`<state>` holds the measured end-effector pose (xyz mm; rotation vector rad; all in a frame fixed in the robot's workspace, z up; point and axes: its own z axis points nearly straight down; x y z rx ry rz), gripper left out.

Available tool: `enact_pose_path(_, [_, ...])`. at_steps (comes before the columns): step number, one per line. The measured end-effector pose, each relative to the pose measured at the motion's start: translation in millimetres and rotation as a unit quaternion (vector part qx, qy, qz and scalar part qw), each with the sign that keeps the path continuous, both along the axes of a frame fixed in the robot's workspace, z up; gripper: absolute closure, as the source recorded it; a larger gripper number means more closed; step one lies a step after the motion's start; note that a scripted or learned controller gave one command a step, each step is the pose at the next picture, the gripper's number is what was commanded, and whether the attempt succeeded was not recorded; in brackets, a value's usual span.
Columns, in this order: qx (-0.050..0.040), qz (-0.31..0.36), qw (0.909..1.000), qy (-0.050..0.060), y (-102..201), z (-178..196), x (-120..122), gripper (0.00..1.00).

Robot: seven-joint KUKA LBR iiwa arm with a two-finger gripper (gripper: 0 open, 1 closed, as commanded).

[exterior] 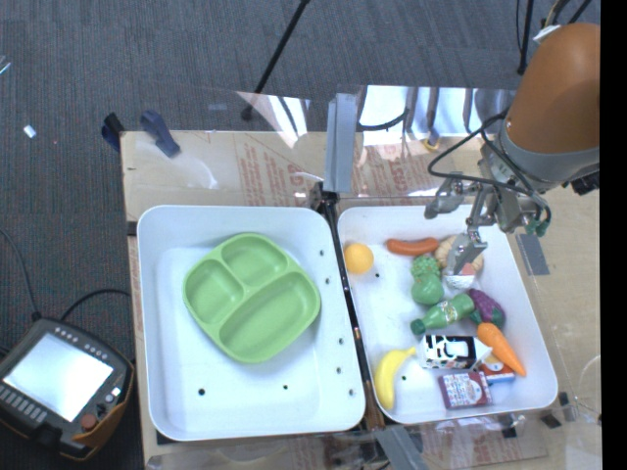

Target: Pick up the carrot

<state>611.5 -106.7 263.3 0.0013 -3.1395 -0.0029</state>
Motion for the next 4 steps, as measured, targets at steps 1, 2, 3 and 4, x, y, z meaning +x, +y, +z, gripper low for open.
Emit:
enact_pose_path(1, [-0.0010,0.009,0.9999,-0.007,-2.0,-6.5,-10.4,0.00])
enact_pose_path(2, [0.0000,0.018,0.9998,-0.002,-31.8,-47.3,-54.5,0.00])
enact_pose_path(3, [-0.0033,-0.002,0.9999,-0.011,-82.5,-98.8,-39.3,0.00])
enact_pose_path(4, [-0.0025,0.007,0.9999,-0.013,-93.9,-168.7,-59.5,0.00])
